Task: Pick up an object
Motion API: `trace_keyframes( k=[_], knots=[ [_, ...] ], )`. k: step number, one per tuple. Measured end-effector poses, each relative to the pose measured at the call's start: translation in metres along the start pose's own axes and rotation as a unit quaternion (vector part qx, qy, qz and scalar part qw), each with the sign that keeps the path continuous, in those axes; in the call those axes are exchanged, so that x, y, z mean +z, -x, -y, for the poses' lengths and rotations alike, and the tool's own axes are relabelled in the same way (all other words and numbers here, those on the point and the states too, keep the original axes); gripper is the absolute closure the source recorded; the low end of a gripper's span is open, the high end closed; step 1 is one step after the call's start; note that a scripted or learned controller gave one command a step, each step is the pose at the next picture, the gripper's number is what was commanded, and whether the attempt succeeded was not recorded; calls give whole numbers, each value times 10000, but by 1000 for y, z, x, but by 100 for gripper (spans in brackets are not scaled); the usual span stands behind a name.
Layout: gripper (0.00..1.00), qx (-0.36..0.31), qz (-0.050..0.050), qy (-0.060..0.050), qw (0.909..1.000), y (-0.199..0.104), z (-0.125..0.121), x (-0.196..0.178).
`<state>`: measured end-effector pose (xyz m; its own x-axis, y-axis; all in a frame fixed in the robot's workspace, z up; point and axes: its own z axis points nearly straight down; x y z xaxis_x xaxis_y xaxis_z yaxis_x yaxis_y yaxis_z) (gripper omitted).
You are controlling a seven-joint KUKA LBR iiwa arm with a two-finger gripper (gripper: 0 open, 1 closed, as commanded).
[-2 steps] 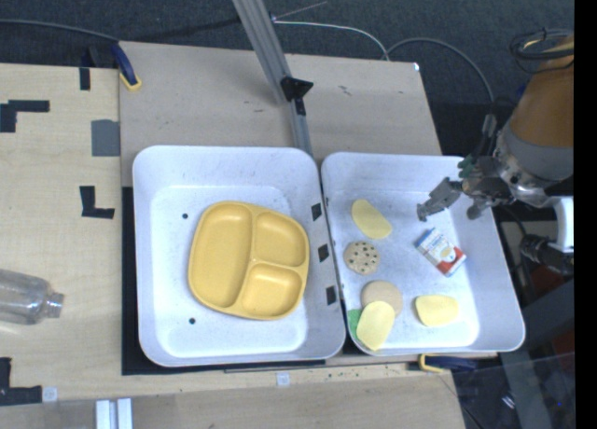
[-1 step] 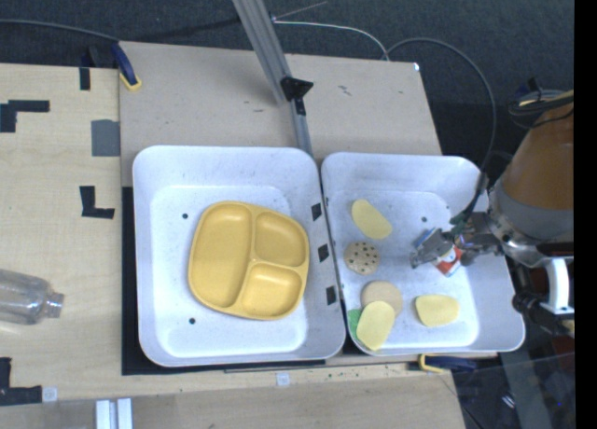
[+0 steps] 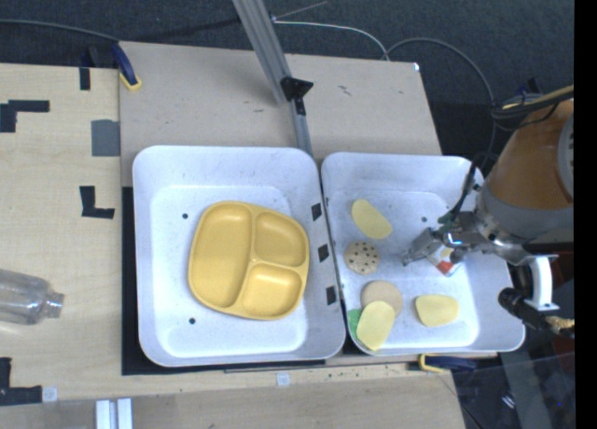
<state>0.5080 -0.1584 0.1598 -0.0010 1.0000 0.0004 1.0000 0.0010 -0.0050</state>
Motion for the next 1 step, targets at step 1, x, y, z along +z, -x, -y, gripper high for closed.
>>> trace_keyframes(
  k=[1],
  knots=[
    [0,16,-2,46,10000,-2,21,71]
  ],
)
